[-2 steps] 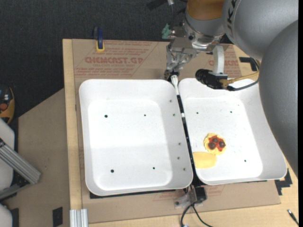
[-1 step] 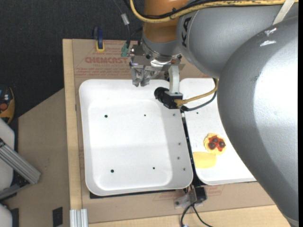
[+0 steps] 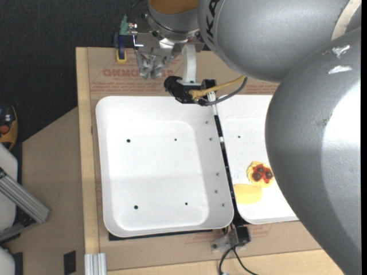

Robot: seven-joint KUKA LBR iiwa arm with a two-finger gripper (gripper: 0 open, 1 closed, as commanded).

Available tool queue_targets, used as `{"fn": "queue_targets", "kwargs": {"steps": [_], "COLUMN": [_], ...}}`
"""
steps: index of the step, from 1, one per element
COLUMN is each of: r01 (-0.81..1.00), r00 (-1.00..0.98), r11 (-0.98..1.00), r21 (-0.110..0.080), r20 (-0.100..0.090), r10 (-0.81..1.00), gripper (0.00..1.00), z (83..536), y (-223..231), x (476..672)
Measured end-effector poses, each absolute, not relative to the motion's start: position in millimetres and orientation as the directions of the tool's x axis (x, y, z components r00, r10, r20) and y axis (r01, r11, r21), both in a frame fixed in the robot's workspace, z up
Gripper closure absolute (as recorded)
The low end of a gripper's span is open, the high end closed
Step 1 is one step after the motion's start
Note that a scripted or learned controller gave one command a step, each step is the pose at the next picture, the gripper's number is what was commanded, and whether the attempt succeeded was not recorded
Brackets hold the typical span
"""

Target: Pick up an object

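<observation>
Gripper (image 3: 152, 67) hangs past the left white bin's (image 3: 114, 153) far edge; whether it's spread or pinched, I cannot tell. Yellow, red-dotted soft objects (image 3: 255, 182) lie near the right bin's (image 3: 241, 119) near edge. Approach pending: travel there, then descend.

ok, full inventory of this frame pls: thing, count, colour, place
left bin: 1, white, centre of the bench
right bin: 1, white, beside the left bin, partly hidden by the arm
yellow item: 1, pale yellow, right bin near its front left corner
berry item: 1, yellow with dark red spots, right bin just behind the yellow item
board: 1, tan with red print, under both bins
cable: 1, black, along the seam between the bins
arm: 1, grey with orange band, reaching in from the right across the top
gripper: 1, metal grey, above the board behind the left bin, nothing seen between its fingers
</observation>
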State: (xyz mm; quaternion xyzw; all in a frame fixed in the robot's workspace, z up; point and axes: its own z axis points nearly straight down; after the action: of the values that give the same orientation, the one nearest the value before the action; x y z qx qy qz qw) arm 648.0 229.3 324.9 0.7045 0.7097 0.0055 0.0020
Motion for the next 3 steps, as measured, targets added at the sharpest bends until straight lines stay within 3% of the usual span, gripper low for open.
{"fn": "queue_targets", "kwargs": {"steps": [1, 3], "r01": [1.000, 1.000], "r00": [0.000, -0.004], "r11": [0.000, 0.004], "r21": [-0.006, 0.004], "r20": [-0.002, 0.000], "r10": [1.000, 1.000], "gripper": [1.00, 1.00], "z": [275.9, 300.5], "y": [224.3, 226.1], "x": [662.0, 662.4]}}
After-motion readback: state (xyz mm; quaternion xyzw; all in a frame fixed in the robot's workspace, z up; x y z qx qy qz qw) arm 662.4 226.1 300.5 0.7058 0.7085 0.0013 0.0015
